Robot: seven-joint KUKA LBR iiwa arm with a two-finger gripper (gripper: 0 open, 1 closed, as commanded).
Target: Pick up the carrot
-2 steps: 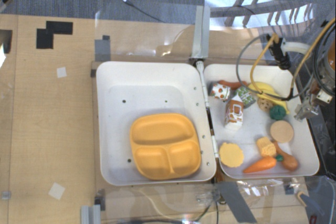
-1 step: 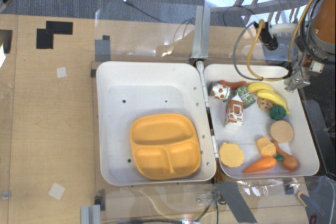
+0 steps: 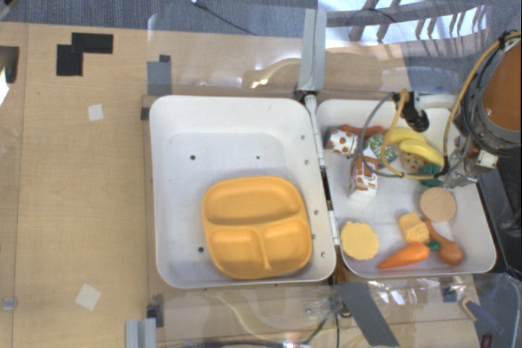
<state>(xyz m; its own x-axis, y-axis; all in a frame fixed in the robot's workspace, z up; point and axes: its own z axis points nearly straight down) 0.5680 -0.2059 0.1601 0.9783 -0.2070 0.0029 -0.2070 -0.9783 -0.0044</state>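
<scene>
I read the scene as evenly and brightly lit from overhead, with no hard shadows. Landmark: the left bin (image 3: 175, 175). Inside it, the yellow divided tray (image 3: 257, 224) casts only a faint soft shadow along its lower edge. Above and to the right of the left bin, clear plastic panels (image 3: 408, 20) throw strong white glare streaks. Below it, more sheen on clear plastic. Focus is moderate; small items in the right bin (image 3: 481, 257) look soft, fine detail smeared.
</scene>
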